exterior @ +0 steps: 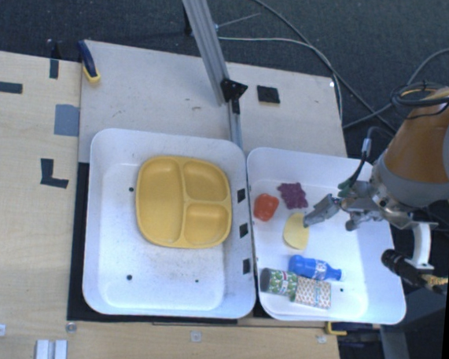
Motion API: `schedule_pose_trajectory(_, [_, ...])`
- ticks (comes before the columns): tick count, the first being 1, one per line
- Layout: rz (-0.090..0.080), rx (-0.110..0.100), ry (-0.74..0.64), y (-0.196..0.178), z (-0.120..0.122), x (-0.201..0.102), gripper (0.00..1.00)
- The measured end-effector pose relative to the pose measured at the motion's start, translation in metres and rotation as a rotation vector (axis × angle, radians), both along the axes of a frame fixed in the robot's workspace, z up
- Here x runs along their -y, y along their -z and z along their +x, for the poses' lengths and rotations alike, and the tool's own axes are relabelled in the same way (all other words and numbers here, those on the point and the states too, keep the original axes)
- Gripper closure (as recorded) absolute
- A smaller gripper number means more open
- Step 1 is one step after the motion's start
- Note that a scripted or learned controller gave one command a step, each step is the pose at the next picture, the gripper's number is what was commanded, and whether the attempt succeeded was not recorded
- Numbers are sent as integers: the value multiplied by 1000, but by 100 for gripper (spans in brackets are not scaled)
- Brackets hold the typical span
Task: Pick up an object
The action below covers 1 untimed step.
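Arm: the grey KUKA arm with the orange band (425,147) reaches in from the right, over the right-hand shallow white bin (378,304).
Pincer: the two-finger gripper (320,215) hangs just above the pale yellow rounded piece (296,231); its spread cannot be told from this slant, and nothing shows between its tips.
Candidates: all in the right bin, namely an orange-red round item (265,207), a purple lumpy item (292,194), a small blue plastic bottle (313,268) and a green-and-white printed packet (297,287).
Left bin: the left-hand white bin (105,274) bears a yellow divided plastic tray (183,202).
Progress: approach looks made, no object lifted yet; the grasp and the raise are left.
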State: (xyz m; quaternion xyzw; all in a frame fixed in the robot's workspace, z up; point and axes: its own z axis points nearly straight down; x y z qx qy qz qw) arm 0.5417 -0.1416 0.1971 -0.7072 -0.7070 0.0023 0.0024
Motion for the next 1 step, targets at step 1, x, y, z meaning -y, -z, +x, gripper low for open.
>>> schedule_pose_trajectory(1, [0,2,-1,45,1,5,0])
